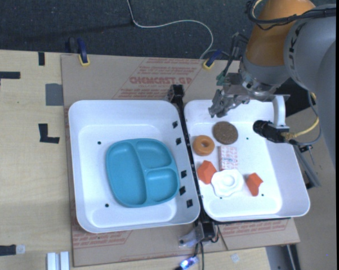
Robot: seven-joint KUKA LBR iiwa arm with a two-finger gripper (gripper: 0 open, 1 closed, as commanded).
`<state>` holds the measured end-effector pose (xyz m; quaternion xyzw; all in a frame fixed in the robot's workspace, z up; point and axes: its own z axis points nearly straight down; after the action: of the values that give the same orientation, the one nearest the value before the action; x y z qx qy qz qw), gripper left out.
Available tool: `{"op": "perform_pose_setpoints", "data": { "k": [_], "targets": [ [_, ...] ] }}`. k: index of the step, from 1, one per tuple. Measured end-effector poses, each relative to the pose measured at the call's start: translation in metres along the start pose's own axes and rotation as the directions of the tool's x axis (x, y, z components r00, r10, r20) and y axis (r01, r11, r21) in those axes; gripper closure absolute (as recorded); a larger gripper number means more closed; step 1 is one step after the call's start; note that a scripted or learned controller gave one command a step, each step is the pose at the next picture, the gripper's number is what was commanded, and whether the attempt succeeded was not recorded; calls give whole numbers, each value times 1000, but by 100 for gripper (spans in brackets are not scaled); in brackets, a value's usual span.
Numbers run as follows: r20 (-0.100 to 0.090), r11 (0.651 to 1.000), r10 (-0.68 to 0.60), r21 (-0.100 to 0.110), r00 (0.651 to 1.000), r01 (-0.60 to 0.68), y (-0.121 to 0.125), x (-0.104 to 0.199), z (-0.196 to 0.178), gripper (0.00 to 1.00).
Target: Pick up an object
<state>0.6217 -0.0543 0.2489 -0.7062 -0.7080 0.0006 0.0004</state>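
Look at the right bin (pixel 288 198) on your desk (pixel 23 151): it carries the pickable objects, clustered toward its left half. You have a brown round cookie-like disc (pixel 225 133) near the bin's far side, a tan donut (pixel 203 145) just beside it to the left, a small white packet with red print (pixel 228 158) in front of the disc, an orange wedge (pixel 207 171) below the donut, a white fried-egg-shaped piece (pixel 227 183) touching that wedge, and a second, smaller orange block (pixel 254 183) to its right, apart from the egg. Your gripper (pixel 217 109) hangs over the bin's far left corner, just beyond the brown disc, with nothing visible between its fingers; how far they are spread you cannot tell from this angle. The left bin (pixel 88 128) holds a teal divided plate (pixel 141 170) lying flat near its middle.
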Motion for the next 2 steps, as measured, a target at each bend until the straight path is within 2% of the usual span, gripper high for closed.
{"op": "perform_pose_setpoints", "data": {
  "k": [1, 2],
  "targets": [
    [0, 1000, -3, 0, 1000, 3, 2, 58, 1, 100],
    [1, 1000, -1, 1, 1000, 1, 12, 105, 23, 100]
  ]
}}
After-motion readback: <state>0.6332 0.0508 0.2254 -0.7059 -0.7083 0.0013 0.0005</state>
